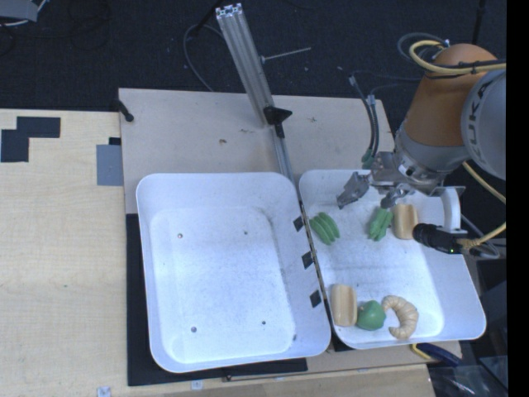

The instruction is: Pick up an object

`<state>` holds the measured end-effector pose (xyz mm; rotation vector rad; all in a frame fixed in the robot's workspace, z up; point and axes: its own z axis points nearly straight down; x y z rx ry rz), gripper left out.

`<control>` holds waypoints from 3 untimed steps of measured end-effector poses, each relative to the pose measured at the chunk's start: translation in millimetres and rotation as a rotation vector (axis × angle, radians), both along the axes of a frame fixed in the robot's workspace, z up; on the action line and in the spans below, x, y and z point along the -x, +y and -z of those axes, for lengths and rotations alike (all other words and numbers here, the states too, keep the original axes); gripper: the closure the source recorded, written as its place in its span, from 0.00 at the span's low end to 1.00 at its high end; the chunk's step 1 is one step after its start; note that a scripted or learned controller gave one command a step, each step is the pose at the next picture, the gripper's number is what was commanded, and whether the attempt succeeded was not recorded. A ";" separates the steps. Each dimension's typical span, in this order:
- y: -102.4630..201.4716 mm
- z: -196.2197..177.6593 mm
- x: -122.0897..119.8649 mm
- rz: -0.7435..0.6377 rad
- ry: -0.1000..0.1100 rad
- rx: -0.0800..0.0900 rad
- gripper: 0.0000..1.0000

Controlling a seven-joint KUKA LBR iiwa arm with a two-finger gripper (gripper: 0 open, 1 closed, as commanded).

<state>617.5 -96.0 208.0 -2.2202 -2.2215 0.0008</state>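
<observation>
In the camera view, the end effector [374, 191] is hovering over the far part of the right bin [463, 321], its fingers spread apart and gripping nothing. A small green object [379, 223] is lying just below it, touching a tan block [404, 221] on its right. A ridged green piece [324, 227] is sitting near the bin's left wall. Along the near edge, a tan cylinder [343, 304], a green ball [371, 315] and a curled beige piece [402, 315] are clustering together. The left bin [157, 213] is resting beside it on the table [58, 246].
</observation>
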 end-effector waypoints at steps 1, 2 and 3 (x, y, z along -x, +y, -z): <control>48.4 -5.6 130.1 0.000 0.000 0.000 0.00; 49.9 -240.0 60.1 0.001 -0.007 0.000 0.00; 62.1 -77.0 4.0 -0.001 0.009 0.001 0.00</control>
